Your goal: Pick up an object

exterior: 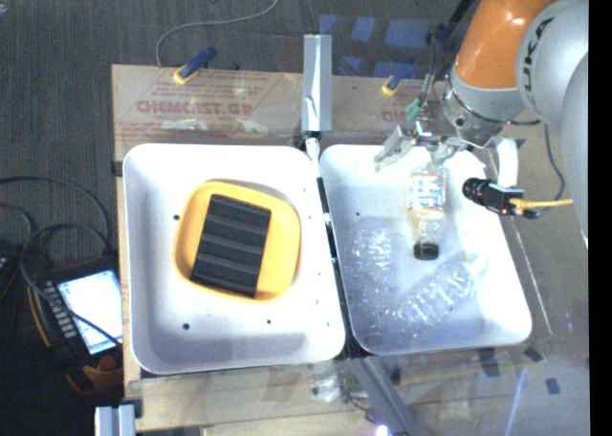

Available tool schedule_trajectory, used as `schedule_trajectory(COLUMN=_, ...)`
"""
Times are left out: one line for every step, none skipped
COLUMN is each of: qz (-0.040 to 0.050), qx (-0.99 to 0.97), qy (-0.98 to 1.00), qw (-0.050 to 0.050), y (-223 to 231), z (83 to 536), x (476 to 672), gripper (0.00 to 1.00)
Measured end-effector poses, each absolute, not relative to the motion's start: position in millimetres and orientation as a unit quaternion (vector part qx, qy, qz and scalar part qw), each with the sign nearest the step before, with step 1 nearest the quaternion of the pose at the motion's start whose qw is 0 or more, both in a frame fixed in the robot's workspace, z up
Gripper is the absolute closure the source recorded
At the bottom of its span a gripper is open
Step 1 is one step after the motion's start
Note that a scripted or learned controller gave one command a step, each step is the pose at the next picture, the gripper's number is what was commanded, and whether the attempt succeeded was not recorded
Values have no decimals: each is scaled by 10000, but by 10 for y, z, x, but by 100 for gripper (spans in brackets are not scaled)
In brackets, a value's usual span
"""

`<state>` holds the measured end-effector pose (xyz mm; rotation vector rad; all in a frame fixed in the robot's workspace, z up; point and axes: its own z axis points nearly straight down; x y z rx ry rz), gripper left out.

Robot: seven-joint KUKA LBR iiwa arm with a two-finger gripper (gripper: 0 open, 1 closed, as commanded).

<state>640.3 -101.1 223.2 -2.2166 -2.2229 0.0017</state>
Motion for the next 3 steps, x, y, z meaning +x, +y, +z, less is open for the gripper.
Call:
schedule_trajectory(qz=-5, qx=-6660, qy=-7459, qw=0, y=-1426, z=940, x=6218, gripper=0)
schedule_trajectory(qz=-94, qx=-6251, qy=-7804, qw=66, y=-1773, z=1162, x=6204, gripper=0)
schedule_trajectory(qz=4, qx=-6943, qy=-7197, qw=-9, y=-2226, z=2252, x=6192, gripper=0)
